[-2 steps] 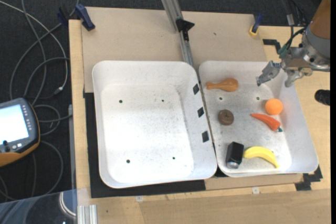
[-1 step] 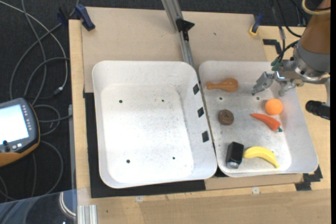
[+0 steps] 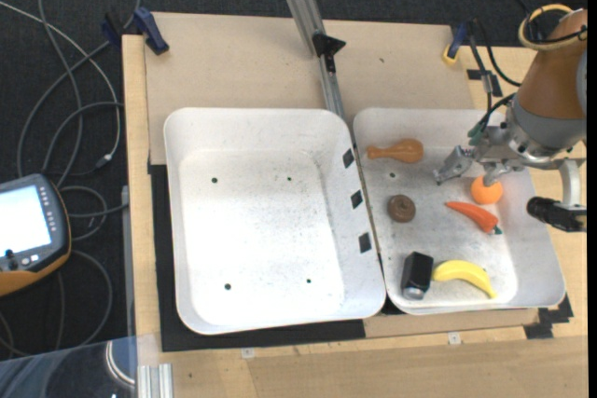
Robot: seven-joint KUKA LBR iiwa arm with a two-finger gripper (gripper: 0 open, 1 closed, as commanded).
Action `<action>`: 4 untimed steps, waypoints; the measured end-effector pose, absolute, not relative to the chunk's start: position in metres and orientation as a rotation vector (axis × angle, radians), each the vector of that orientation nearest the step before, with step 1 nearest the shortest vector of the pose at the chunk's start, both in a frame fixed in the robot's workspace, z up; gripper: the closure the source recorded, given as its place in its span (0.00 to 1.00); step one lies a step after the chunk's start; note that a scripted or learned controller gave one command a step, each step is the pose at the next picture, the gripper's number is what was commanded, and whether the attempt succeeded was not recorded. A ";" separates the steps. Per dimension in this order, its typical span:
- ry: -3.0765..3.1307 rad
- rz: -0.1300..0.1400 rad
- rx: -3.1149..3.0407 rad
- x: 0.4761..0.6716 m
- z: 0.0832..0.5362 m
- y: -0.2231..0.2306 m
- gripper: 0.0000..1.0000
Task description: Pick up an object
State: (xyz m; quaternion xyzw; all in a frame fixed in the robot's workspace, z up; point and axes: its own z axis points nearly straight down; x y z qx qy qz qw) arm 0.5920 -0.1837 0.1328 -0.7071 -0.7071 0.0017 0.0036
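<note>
From above, the arm comes in from the right over the right bin, and its gripper hangs above the bin's upper right part. Whether it is open or closed cannot be told, and nothing is seen held in it. An orange lies just below the gripper head, partly under it. A carrot lies just beside the orange, on its lower left, slanting down to the right. To the left of the gripper, near the bin's top edge, a tan pear-shaped piece lies on its side. Below that sits a small brown round thing, well apart from the orange. At the bin's lower edge a black block stands just beside a banana, the two nearly touching. The left bin sits against the right one, with black clips along their shared edge. A metal pole slants up from between the bins.
</note>
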 end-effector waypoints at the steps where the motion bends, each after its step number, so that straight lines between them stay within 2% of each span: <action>1: -2.222 -0.004 -2.221 0.595 0.148 -0.184 1.00; 4: -2.229 -0.006 -2.224 0.588 0.293 -0.181 1.00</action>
